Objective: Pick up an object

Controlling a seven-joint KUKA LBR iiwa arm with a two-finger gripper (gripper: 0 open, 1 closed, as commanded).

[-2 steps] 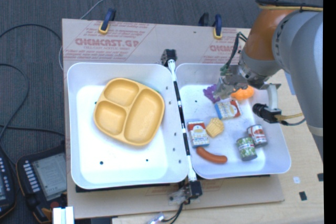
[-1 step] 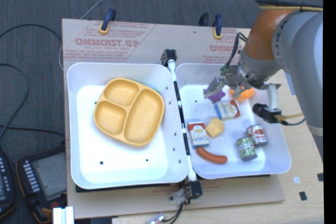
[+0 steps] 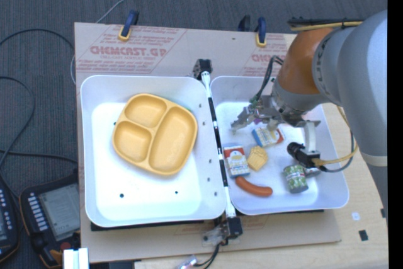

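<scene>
Arm body, grey with orange band, fills the 2 o'clock quarter, closest to the lens. Gripper point(image 3: 257, 116) hangs low over right bin point(image 3: 334, 198); jaws apart, nothing between them. Blue-and-white packet point(image 3: 264, 136) sits just at 5 o'clock of the fingertips. Further out: cracker point(image 3: 257, 159), red carton point(image 3: 236, 161), sausage point(image 3: 254, 187) toward 6 o'clock, green can point(image 3: 295, 177) at 4 o'clock. Yellow divided plate point(image 3: 155, 133) in left bin, 9 o'clock. Judgement: centre over the packet, descend straight, close only once the packet lies between the jaws.
</scene>
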